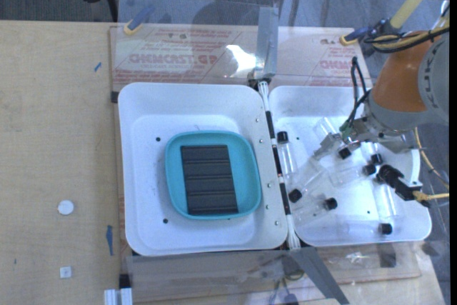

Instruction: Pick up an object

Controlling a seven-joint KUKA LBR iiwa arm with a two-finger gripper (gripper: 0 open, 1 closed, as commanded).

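Camera view: pincer (351, 133) sits low in the right bin (418, 228) among clear vials (335, 178) (black-capped). Grip state: can't tell. You're at the approach step; next, close on one vial.

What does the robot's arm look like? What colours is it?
The arm is round and fat, grey with a shiny orange band near the wrist. Black cables loop beside it. Its hand is a small grey metal part below the band.

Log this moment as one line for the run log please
arm: over right bin | gripper: low among clear vials, grasp unconfirmed | left bin: teal tray with dark insert | lifted: nothing seen
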